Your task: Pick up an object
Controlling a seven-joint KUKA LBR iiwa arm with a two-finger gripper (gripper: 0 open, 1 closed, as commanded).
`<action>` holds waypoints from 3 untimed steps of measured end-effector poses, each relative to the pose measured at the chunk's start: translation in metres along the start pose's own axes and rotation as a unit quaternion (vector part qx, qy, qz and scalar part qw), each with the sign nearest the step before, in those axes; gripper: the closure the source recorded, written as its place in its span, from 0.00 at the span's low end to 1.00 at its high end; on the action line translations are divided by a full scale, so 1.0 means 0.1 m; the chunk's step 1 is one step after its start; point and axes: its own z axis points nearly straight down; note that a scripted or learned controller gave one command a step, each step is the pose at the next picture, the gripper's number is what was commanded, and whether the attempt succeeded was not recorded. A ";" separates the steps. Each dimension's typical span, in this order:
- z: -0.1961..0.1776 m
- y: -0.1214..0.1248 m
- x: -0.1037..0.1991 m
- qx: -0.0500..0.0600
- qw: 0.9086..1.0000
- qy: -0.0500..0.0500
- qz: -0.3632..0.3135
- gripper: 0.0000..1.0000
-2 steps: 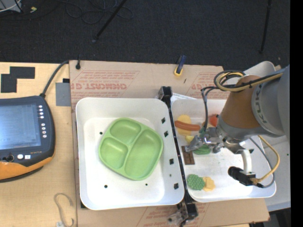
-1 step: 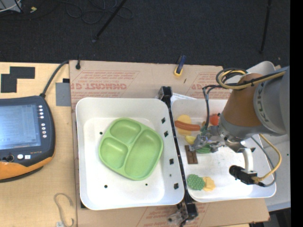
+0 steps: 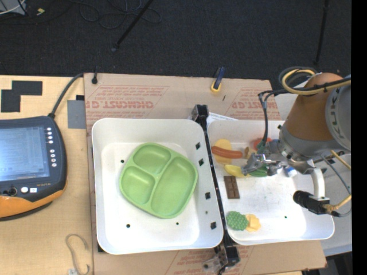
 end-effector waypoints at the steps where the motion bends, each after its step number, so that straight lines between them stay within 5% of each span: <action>1: -0.57 0.06 -0.06 0.000 1.000 0.000 -0.005 1.00; 2: -0.72 0.06 -0.08 0.001 1.000 0.000 -0.004 1.00; 3: -0.80 0.08 0.46 0.002 1.000 0.001 -0.006 1.00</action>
